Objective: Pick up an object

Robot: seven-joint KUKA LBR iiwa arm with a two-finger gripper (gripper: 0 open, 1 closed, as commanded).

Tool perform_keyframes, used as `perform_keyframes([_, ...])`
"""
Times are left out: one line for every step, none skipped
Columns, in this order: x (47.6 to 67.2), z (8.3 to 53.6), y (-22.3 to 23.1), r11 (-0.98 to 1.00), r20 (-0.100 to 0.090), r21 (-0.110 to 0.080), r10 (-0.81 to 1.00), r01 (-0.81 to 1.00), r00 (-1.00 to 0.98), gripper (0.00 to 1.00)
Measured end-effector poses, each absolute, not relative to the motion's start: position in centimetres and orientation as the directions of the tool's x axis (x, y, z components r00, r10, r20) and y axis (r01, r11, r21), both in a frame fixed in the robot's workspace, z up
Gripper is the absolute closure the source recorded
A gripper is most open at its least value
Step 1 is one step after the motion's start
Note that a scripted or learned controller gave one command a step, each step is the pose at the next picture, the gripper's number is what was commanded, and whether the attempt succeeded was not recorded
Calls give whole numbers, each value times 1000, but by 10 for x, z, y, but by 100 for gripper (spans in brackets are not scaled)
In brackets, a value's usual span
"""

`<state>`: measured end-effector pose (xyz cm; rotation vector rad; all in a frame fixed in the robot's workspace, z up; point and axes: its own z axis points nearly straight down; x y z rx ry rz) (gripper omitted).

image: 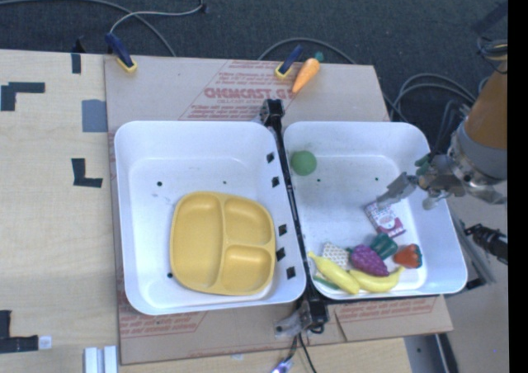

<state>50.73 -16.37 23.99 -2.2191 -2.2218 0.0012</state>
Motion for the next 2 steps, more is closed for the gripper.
perform_keyframes([518, 134, -182, 0, 1, -3, 1000, 1000, 0, 0])
perform_keyframes([563, 87, -193, 1, -6, 8, 1000, 1000, -1, 0])
